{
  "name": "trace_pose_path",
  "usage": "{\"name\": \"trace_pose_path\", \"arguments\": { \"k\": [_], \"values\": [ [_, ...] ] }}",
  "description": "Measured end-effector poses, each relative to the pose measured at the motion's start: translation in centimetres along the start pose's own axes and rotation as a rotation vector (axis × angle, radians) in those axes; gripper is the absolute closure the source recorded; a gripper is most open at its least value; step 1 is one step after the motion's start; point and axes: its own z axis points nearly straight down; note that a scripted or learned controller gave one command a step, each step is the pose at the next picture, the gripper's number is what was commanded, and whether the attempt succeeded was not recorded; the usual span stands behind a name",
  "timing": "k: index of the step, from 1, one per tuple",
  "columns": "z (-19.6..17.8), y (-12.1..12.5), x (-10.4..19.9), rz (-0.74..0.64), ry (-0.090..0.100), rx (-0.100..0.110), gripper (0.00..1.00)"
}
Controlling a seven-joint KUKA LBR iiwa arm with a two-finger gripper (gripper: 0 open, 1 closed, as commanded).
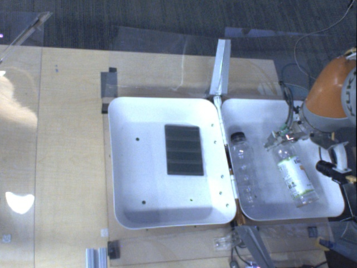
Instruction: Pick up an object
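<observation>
The gripper (283, 137) hangs over the right bin (262, 113), and I cannot tell if it is open, closed or gripping anything. Just below it lies a clear bottle with a green label (295, 176) (its top end is right by the gripper). Off to the gripper's left, another clear bottle with a black cap (243, 166) lies by the bin's wall, and further left sits a dark ridged block (183, 150) in the left bin (128, 166).

- The arm (333, 94) enters from the right edge, its orange band uppermost.
- The grey wrist (323, 128) below the band slants down and to the left.
- The gripper (284, 135) hangs low; its finger state is unclear.
</observation>
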Motion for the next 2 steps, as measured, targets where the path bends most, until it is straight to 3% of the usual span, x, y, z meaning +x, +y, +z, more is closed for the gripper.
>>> {"name": "trace_pose_path", "arguments": {
  "k": [1, 2],
  "values": [
    [1.0, -4.2, 1.7, -0.154, -0.001, -0.001, 1.00],
    [-6.1, 3.4, 1.0, -0.359, 0.006, 0.009, 1.00]
  ]
}}
